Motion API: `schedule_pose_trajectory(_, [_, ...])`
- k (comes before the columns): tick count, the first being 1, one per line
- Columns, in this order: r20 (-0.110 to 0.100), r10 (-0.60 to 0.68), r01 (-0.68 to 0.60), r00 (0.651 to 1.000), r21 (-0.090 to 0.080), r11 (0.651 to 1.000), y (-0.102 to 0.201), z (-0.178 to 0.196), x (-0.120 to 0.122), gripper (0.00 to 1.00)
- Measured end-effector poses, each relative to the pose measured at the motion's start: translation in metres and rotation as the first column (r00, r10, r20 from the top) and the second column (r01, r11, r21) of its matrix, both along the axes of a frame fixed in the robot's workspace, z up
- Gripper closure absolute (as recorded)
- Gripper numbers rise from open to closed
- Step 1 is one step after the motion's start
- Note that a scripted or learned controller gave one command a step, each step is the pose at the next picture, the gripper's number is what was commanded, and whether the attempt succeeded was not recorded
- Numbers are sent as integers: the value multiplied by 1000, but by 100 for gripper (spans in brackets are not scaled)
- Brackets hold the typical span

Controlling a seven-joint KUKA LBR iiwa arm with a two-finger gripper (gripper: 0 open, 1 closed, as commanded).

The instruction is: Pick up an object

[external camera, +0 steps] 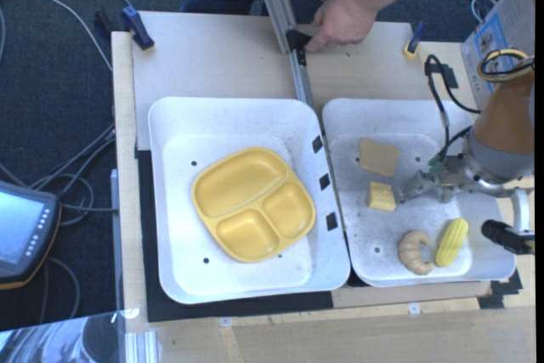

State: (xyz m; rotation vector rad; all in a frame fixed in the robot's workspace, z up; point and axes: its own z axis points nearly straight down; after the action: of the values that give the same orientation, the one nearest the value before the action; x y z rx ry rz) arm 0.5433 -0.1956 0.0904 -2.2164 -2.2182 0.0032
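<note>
Tan curled croissant (415, 252) by right bin's (340, 183) front edge | grey-orange arm (501, 132) reaching in low | gripper (406, 190) beside yellow cheese cube (382, 197), grip unclear

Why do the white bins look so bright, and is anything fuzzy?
In the camera view, overhead light washes out the left bin and right bin; the yellow tray shows soft sheen; the gripper looks slightly blurred; the food pieces cast only faint shadows.

A: What lies in the right bin?
B: A tan bread slice (378, 156), flat; just below it a yellow cheese cube (382, 198).
A: Nearer the front?
B: A curled beige croissant (415, 252) beside a tilted yellow corn cob (451, 241).
</note>
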Motion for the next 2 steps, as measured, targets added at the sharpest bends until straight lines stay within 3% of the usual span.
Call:
schedule_pose_trajectory(1, [6,0,0,1000,-1,1000,0,13,2,100])
schedule_pose_trajectory(2, [10,0,0,1000,-5,1000,-5,58,1,100])
